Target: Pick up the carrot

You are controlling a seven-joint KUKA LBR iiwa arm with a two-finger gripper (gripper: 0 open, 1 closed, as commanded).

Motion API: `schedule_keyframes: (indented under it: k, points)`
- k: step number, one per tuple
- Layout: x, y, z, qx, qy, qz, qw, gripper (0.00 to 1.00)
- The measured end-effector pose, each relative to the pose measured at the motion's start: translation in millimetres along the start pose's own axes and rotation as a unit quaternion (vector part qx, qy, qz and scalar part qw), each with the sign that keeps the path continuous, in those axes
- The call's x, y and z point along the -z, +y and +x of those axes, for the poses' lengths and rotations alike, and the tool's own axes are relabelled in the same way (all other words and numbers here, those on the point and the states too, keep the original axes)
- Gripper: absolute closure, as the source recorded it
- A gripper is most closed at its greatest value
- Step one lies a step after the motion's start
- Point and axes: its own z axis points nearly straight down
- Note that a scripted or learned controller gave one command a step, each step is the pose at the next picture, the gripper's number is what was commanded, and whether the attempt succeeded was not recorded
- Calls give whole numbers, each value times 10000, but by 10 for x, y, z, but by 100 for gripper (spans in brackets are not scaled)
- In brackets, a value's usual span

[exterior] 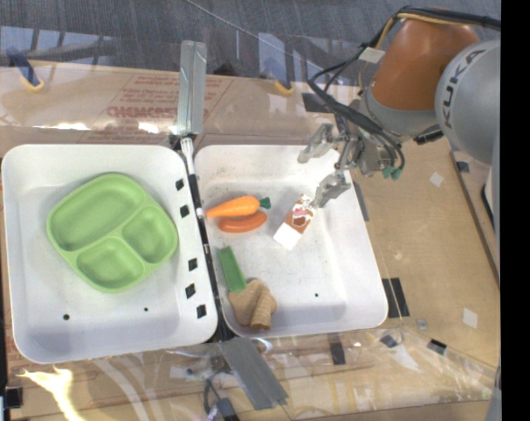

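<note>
An orange carrot [235, 206] with a green stem end lies in the right bin [335, 279], near its left wall, on top of a reddish sausage-like piece [242, 224]. My gripper [325, 166] hangs over the bin's upper right part, well to the right of the carrot. Its two fingers are spread apart with nothing between them. One fingertip [332, 188] sits just above a small red-and-white carton [295, 224].
A green divided plate [112, 231] lies in the left bin [37, 323]. In the right bin there are also a green stick [232, 268] and a tan waffle cone piece [254, 303] near the front left. A metal divider [191, 95] stands between the bins.
</note>
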Motion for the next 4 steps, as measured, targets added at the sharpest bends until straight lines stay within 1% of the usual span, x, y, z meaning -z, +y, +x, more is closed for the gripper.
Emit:
schedule_keyframes:
  k: [1,2,3,4]
  points:
    - [-912,312,-158,494,-53,6,9988,0]
    - [-1092,1042,-147,303,1,-18,9995,0]
    - [-894,1034,-202,324,-89,-1,9994,100]
    - [-62,1321,-155,-1348,-30,-7,9909,100]
